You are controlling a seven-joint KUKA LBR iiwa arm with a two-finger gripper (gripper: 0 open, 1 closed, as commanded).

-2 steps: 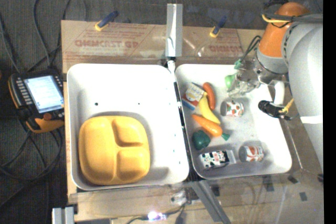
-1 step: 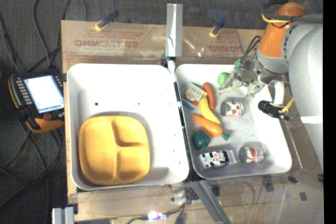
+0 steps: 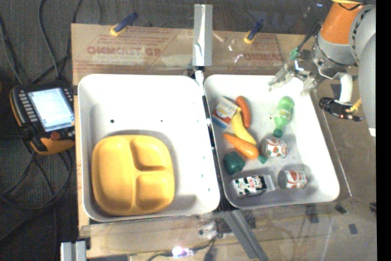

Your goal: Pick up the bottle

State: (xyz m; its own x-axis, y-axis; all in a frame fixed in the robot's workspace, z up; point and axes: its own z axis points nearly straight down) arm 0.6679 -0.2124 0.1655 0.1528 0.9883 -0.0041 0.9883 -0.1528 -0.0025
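Green bottle (image 3: 281, 115) lies tilted in right bin (image 3: 327, 162), far-right part, clear of the banana (image 3: 239, 129). Gripper (image 3: 292, 77) hovers just beyond it over the far rim, fingers spread, empty. Align across the body, descend straight.

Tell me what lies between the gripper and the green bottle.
Nothing lies there. In the camera view, the gripper hangs over the right bin's far corner, and only bare white bin floor separates it from the green bottle.
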